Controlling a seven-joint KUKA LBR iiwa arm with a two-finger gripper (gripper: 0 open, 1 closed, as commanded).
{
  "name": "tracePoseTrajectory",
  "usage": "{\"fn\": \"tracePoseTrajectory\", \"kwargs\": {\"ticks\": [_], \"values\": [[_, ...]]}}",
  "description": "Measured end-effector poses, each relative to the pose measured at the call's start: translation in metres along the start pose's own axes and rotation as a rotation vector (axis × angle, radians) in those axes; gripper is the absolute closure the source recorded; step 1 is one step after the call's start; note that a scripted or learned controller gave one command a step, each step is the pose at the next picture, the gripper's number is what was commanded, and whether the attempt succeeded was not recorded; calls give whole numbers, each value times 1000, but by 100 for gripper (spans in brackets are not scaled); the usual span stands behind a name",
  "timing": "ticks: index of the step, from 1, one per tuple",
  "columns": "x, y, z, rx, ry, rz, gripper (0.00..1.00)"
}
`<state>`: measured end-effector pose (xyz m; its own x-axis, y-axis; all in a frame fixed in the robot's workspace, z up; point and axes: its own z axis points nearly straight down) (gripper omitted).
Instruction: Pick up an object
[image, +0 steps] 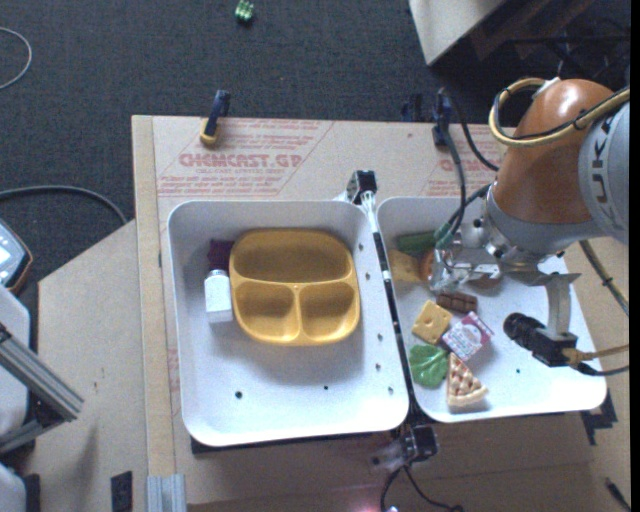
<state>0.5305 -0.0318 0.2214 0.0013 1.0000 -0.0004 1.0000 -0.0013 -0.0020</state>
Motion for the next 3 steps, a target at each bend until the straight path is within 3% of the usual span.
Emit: {"fn": "tracePoseTrajectory", "kwargs": {"ticks": [1, 2, 3], "values": [[8, -13, -10, 1, 2, -2, 100], [10, -7, 8, 3, 1, -1, 100], [5, -5, -14, -6, 0, -1, 100]]}}
